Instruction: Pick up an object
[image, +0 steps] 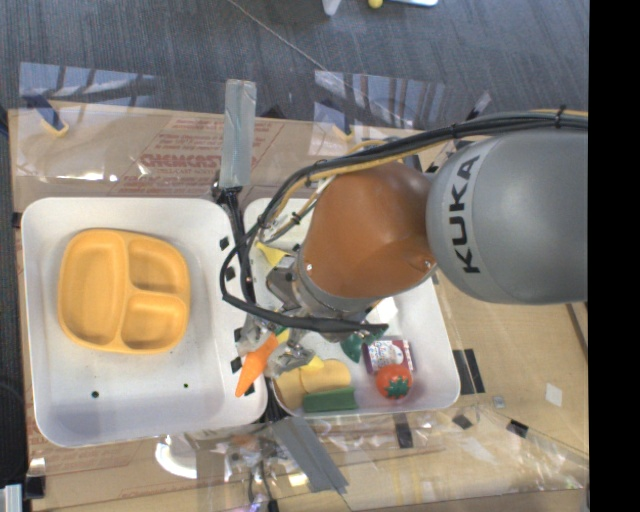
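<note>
Arm low over the right bin, toy food crowded along its near edge.

Closest to us, a green block (329, 401) lies against the right bin's (440, 340) front wall, a yellow piece (315, 377) just behind it, and a red tomato-like toy (394, 381) beside them with a small red-and-white packet (387, 352) touching it. An orange carrot (256, 363) leans over the rim between the bins. Above that, the gripper (285, 345) sits down among the items, under the orange wrist; how far its jaws are spread, or whether it grips anything, I cannot tell. Farther left, the left bin (40, 300) carries a yellow divided plate (124, 290).
</note>
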